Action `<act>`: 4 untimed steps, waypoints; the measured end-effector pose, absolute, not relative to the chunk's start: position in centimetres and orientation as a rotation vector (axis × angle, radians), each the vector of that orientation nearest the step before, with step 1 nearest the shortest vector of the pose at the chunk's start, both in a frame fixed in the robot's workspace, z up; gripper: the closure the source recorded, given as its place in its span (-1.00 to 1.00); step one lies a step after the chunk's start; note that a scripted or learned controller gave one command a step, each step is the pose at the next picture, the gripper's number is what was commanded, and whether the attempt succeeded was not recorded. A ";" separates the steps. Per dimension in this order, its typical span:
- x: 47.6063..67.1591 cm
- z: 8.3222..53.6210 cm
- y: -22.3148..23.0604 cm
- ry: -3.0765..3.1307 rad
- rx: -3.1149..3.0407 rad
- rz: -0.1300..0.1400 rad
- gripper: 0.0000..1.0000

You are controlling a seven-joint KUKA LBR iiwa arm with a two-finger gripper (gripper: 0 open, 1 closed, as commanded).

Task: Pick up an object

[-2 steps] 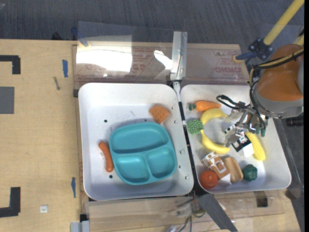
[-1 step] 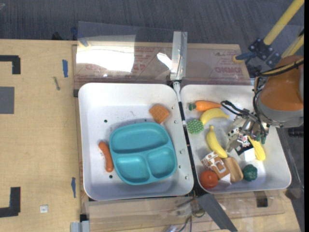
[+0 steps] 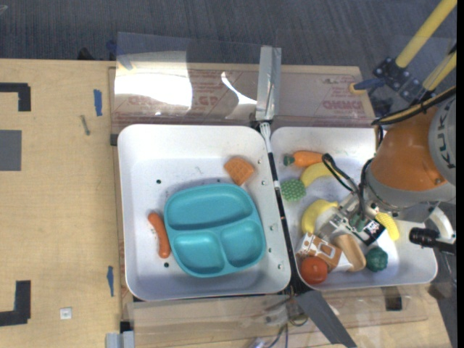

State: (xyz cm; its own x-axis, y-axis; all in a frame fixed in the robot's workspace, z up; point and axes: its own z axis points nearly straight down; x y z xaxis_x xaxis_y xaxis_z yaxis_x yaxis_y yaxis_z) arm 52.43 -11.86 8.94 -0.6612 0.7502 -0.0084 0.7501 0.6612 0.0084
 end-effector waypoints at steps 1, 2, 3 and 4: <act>56.3 9.0 -9.5 2.887 1.213 0.005 -1.00; 64.7 19.1 -8.6 2.865 1.260 0.006 -1.00; 57.6 9.5 -9.6 2.766 1.477 0.004 -1.00; 63.0 8.9 -10.2 2.833 1.370 -0.003 -1.00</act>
State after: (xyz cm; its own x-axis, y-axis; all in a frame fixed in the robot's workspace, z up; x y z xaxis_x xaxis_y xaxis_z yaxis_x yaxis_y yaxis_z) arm 62.97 -10.19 8.90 -0.6208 0.7840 0.0039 0.7840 0.6208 -0.0043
